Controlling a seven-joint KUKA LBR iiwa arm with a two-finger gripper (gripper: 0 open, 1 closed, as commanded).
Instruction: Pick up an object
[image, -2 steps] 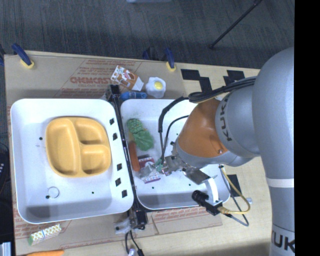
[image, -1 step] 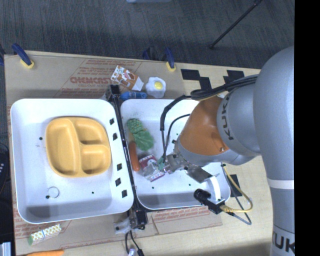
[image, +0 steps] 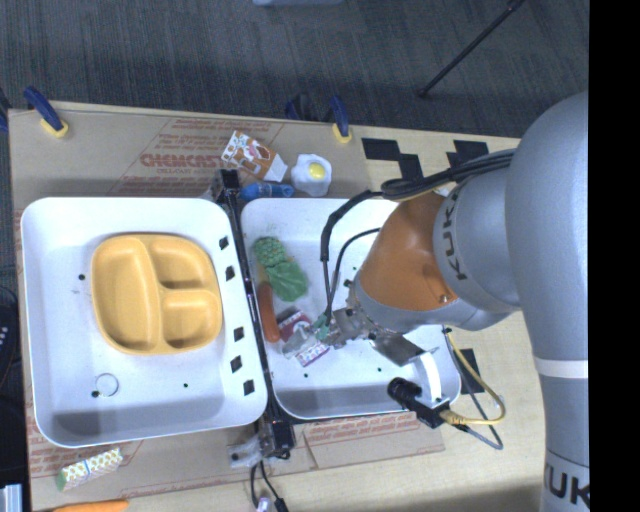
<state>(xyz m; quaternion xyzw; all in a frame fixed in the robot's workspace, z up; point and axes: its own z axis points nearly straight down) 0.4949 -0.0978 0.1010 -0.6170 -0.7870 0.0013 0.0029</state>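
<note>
- You are looking down at two white bins sitting side by side on the table (image: 470, 470): the left bin (image: 50, 300) and the right bin (image: 330, 400).
- One yellow divided tray (image: 155, 292) is lying in the left bin, with three compartments facing up, and one small clear ring (image: 106, 384) is resting near that bin's front left corner.
- In the right bin you are seeing one green leafy item (image: 280, 268), one orange carrot-like stick (image: 268, 312) just beside the dividing wall, and one small red-and-white packet (image: 300, 338) next to the stick.
- The one arm (image: 500, 250) is reaching in from the right, its orange band (image: 405, 262) hanging over the right bin.
- The end effector (image: 325, 332) is sitting low in the right bin, right at the red-and-white packet; you cannot tell from here how it is set, or whether it is gripping anything.
- Behind the bins, one printed snack packet (image: 246, 153), one blue item (image: 266, 189) and one yellow-and-white item (image: 312, 173) are lying on the table.
- Two blue clamps (image: 46, 110) are pinning the table's far edge.
</note>
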